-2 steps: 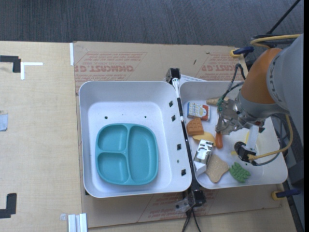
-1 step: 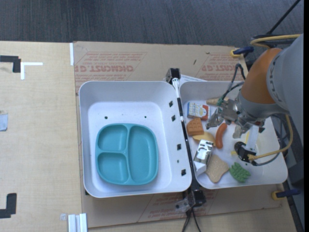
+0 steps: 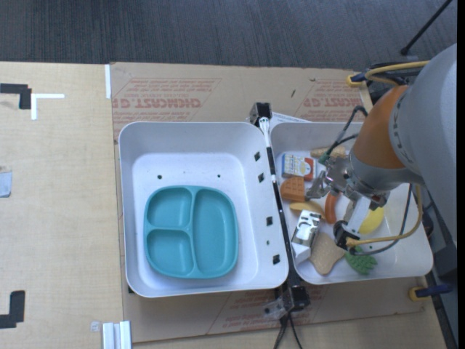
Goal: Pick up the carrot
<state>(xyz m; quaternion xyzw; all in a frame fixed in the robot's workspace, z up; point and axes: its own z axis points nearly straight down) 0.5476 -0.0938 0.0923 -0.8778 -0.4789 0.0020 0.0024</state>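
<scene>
Grey arm (image 3: 436,115) hangs over the right bin (image 3: 414,260); its hand (image 3: 347,217) beside the carrot (image 3: 331,206), grip unclear, may snag crowded neighbouring toys.

A bulky grey arm (image 3: 436,115) with a broad orange band (image 3: 378,133) above the wrist; yellow and black cables loop beside its metallic wrist hardware.

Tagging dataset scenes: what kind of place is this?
Most likely a robotics lab test bench, not a kitchen. Two white bins sit clipped together on cardboard, one holding a teal divided plate, the other toy food including a carrot, with a grey-and-orange arm reaching in.
</scene>
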